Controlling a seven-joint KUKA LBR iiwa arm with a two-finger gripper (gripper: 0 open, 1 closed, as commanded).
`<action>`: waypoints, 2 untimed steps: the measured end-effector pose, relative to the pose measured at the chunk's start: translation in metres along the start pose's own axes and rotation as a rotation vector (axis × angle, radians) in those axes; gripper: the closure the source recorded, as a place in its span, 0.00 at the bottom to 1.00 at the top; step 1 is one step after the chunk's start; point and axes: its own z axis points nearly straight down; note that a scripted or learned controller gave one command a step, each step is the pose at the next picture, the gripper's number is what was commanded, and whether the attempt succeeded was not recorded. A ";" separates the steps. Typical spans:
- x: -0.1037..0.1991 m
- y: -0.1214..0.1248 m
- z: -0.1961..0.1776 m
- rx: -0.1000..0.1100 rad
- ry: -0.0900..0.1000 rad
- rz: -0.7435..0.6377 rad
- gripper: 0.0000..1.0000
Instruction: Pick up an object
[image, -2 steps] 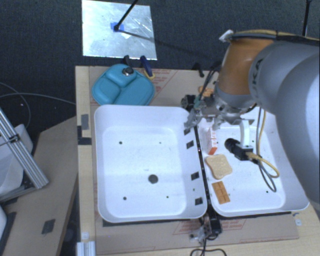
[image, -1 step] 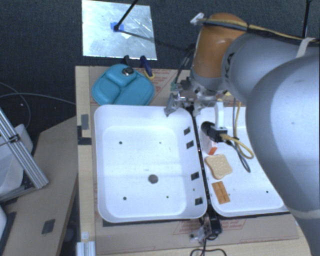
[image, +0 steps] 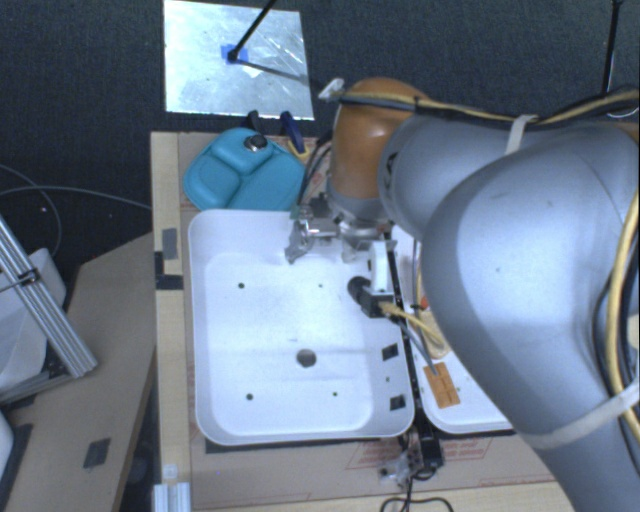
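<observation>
My gripper (image: 300, 238) hangs over the far right part of the left white bin (image: 225, 300), close to its back wall. I see nothing held in it. On that bin's floor lies a small dark round spot (image: 306, 358) near the middle, with a few tiny dark dots around it. The right bin (image: 470, 418) is mostly hidden under my grey arm (image: 500, 240). A flat orange piece (image: 441, 385) lies near its front left corner.
A teal lidded container (image: 243, 172) stands just behind the left bin. A shiny metal sheet (image: 235, 58) lies farther back. Small black clips (image: 391, 352) sit on the divide between the bins. Aluminium framing (image: 40, 320) stands at the left.
</observation>
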 end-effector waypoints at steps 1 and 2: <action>0.029 -0.058 -0.124 -0.010 0.002 0.000 0.00; 0.077 -0.041 0.024 -0.002 0.000 0.001 0.00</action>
